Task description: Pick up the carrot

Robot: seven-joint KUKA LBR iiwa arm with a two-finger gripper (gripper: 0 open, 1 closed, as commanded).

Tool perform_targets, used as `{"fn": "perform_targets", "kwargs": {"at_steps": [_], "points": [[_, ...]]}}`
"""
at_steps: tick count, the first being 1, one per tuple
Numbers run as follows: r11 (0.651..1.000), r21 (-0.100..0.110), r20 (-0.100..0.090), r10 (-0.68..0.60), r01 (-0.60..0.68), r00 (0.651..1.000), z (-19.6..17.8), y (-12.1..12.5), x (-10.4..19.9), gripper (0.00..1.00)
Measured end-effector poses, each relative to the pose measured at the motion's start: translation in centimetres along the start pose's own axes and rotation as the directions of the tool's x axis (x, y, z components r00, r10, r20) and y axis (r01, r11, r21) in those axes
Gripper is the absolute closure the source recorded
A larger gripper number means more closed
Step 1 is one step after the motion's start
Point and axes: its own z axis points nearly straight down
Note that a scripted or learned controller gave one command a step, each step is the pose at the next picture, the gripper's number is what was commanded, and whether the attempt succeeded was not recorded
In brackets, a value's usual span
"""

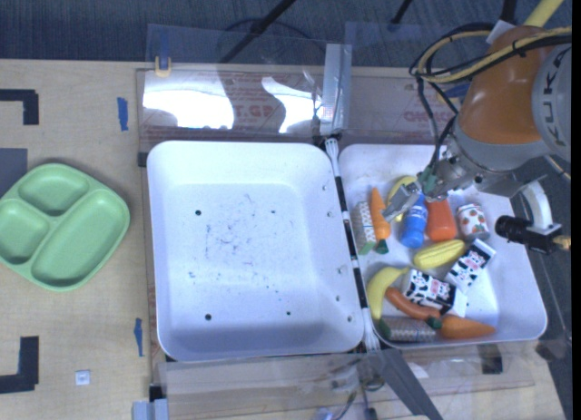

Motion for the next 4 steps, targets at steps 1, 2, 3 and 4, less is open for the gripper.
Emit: {"fn": "perform_targets", "kwargs": {"at_steps": [1,2,3,4], "points": [[1.000,-0.004,0.002,0.001,-0.001,1.000,-1.0,0.1,-0.1,1.00],[1.000,-0.008,0.005,0.002,-0.001,1.000,-2.1,0.2,-0.2,1.00],[1.000,-0.007,0.005,0.002,-0.002,1.000,-2.1,0.2,-0.2,0.00],[0.975,0.001,-0.002,-0.221,0.221,0.975,0.0,1.8,2.4,0.00]]}}
